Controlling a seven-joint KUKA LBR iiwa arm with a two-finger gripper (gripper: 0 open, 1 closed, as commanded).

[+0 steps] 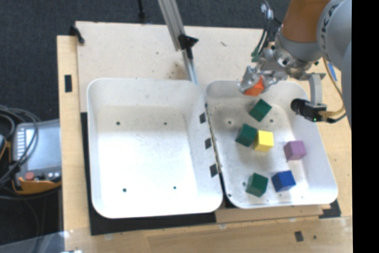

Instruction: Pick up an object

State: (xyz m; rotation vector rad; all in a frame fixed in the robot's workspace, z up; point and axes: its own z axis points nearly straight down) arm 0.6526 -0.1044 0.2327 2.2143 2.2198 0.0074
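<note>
Orange block (254, 89) clamped in the pincer (253, 85) above the right bin (320, 183).

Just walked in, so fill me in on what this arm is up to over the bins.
The grey arm with the orange band reaches in from the right, its end effector over the far end of the right-hand shallow white bin. A small orange block sits right at its tip, apparently between the fingers and raised. Lying in that bin are three green cubes, a yellow cube, a purple cube and a blue cube. The left-hand white bin sits alongside.
</note>
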